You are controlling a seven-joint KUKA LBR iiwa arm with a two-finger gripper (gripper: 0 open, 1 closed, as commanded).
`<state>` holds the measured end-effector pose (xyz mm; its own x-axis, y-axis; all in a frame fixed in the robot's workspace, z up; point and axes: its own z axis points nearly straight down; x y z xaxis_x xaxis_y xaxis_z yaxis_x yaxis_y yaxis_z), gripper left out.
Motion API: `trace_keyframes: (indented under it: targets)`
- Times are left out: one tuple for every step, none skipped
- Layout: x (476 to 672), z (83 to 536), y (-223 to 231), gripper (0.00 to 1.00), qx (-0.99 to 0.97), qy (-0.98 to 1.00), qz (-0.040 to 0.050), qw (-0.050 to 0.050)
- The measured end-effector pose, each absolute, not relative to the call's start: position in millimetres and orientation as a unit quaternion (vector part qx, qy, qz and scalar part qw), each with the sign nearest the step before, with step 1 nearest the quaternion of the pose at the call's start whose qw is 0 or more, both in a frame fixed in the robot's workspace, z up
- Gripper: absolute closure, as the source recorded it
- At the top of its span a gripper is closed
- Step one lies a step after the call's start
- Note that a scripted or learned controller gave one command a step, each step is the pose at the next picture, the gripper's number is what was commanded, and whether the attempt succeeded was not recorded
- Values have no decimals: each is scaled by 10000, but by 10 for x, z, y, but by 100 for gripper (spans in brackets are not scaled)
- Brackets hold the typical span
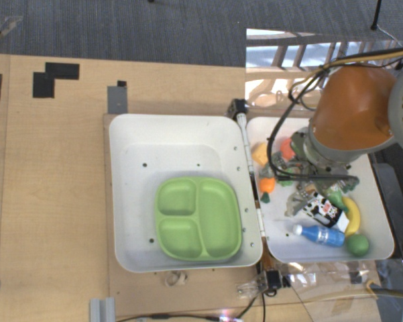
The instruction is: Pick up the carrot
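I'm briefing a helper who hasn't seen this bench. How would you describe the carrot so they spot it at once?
Find the right-hand white bin, the cluttered one under the arm. Along its left wall, beside the divider between the bins, lies the carrot: a small orange piece with a green tip. The yellow item just above it lacks that green end.

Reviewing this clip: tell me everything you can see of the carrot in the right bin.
The carrot is a small orange piece with a green tip at its lower end, plastic-looking like a toy. It lies on the floor of the right bin, close to that bin's left wall, beside the divider between the two bins. A yellow-orange item sits just above it. The arm's wrist hangs over the bin to its right. The carrot is small in the picture, so finer detail and exact contact cannot be told.
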<state>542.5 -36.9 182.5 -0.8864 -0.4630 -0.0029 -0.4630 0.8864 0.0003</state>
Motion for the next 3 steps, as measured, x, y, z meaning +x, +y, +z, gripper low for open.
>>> trace_keyframes:
  targets:
    - [5425,1825,-369,0,-2383,9712,5,14]
    - [5541,940,-838,0,-2546,9670,2,21]
    - [5568,1031,-813,100,-2576,9662,1,45]
